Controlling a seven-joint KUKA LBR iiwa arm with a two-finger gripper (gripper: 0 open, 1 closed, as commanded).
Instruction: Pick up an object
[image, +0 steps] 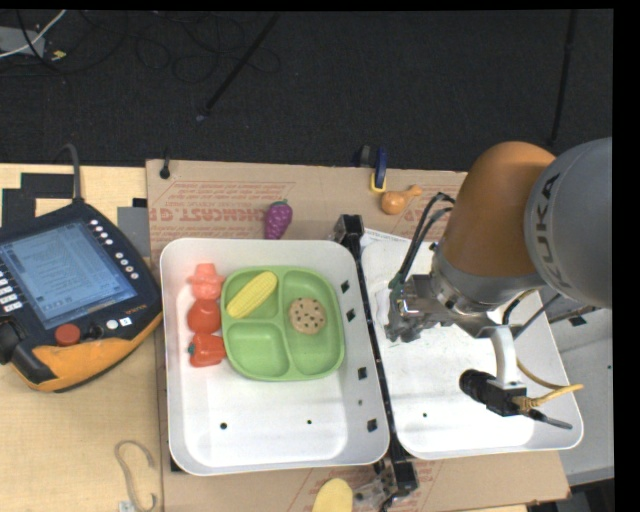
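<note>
While the tool (405, 325), grip unclear, hangs over the right bin (560, 400), the green tray (262, 355) holds corn (249, 293) and cookie (307, 316).

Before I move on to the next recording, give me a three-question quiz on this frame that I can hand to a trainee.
1. True or false: the cookie lies in a compartment of the green tray.
2. Which bin does the gripper hang over? A) left bin B) right bin C) neither
3. Fill in: the yellow corn lies in the tray's upper ____ compartment as the camera sees it.

Key
1. True; it sits in the upper right compartment.
2. B; the arm reaches in from the right and the gripper is over the right bin, near its left wall.
3. Left.
</note>
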